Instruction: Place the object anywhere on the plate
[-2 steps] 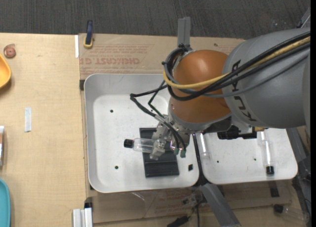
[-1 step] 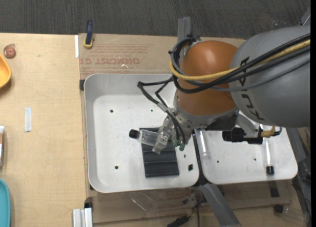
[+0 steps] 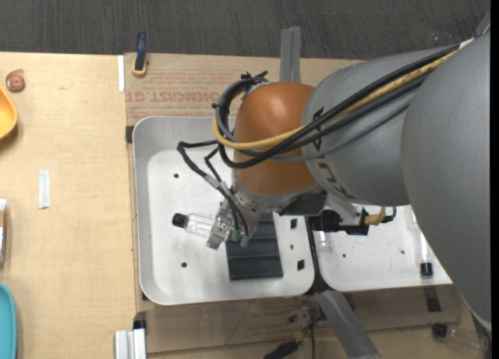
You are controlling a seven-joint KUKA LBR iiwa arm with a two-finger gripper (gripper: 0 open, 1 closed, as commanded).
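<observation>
A clear plastic bottle [image 3: 195,225] with a black cap lies on its side in the left bin [image 3: 156,193], cap pointing left. My gripper [image 3: 224,230] is low over the bin, right at the bottle's right end and touching or overlapping it. A dark ridged rectangular block [image 3: 254,254] lies just right of and below the gripper, near the bin's front edge. The orange wrist band [image 3: 273,143] and grey arm hide the bin's back right part.
The right bin [image 3: 374,268] holds a small dark item [image 3: 426,270] near its right edge. On the wooden bench to the left are an orange dish edge [image 3: 5,115] and a teal edge [image 3: 4,322]. Cables [image 3: 203,158] loop off the wrist.
</observation>
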